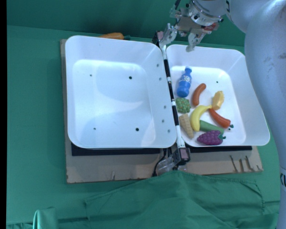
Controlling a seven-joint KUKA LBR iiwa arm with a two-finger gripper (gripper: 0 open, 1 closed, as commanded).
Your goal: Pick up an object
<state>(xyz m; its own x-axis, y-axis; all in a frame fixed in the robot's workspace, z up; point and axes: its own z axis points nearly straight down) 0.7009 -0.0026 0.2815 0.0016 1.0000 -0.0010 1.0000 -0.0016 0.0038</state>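
Observation:
My gripper [180, 39] hangs above the far left corner of the right bin [238, 63], its two fingers spread apart and open with nothing between them. In that bin lie a blue bottle [183, 82], an orange sausage [198, 94], a yellow pepper [218, 99], a green broccoli [182, 105], a yellow banana [198, 115], a red-orange carrot [219, 119], a corn cob [186, 125], a green chilli [210, 126] and purple grapes [210, 138]. The bottle is the nearest thing to the gripper, a little in front of it.
The left bin [76, 51] sits beside the right one, with a black-and-white divider strip [169, 87] between them. An orange toy [112, 35] lies behind the left bin. Green cloth [171, 199] is bunched at the bench's front. The grey arm [269, 56] runs down the right side.

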